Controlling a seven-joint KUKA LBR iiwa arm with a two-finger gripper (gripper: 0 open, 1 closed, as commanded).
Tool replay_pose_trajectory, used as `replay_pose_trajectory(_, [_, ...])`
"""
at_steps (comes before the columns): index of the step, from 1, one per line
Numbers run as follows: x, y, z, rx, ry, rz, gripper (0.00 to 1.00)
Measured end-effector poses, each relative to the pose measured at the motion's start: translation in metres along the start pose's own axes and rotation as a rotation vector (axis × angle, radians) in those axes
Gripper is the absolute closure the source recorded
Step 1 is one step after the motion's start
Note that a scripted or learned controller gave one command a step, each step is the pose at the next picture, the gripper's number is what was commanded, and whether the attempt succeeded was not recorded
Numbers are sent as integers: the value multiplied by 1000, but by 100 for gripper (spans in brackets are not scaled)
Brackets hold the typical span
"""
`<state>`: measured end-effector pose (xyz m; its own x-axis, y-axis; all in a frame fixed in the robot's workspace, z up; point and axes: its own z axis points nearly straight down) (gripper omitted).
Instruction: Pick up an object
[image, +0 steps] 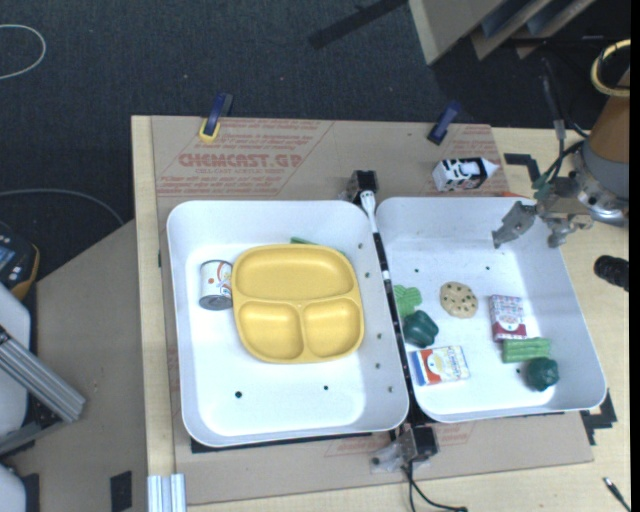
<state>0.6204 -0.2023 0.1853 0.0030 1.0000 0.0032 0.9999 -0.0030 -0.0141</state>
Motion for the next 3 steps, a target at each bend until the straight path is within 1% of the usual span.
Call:
replay_pose_trajectory(1, [0, 3, -9, -15, -3, -3, 0])
replay_pose_trajectory(2, [3, 13, 41, -9, -1, -6, 0])
replay_pose_trajectory(3, [4, 13, 95, -8, -1, -5, 0])
